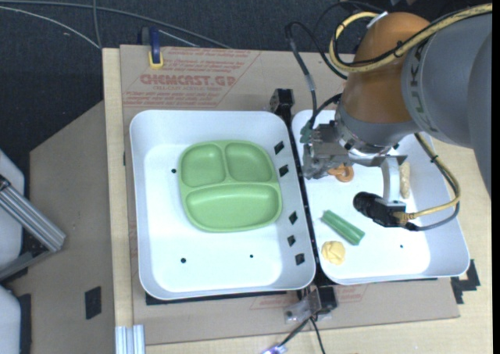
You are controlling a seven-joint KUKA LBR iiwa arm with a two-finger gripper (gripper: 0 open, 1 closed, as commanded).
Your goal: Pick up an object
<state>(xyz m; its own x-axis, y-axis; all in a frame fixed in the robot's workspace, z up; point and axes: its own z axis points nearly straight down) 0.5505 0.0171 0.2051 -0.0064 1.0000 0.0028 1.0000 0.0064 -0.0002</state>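
Hovering metal end effector (322,159), grip state unclear, near flat green stick (343,227) & lumpy yellow ball (333,252).

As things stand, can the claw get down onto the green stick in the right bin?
Probably yes. The green stick lies flat on bare bin floor, apart from the yellow lump, and nothing covers it. The claw sits just beyond it in the same right bin.

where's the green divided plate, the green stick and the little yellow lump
green divided plate (230,206): camera view, floor of its large compartment
green stick (343,227): camera view, middle of its length
yellow lump (333,252): camera view, its top
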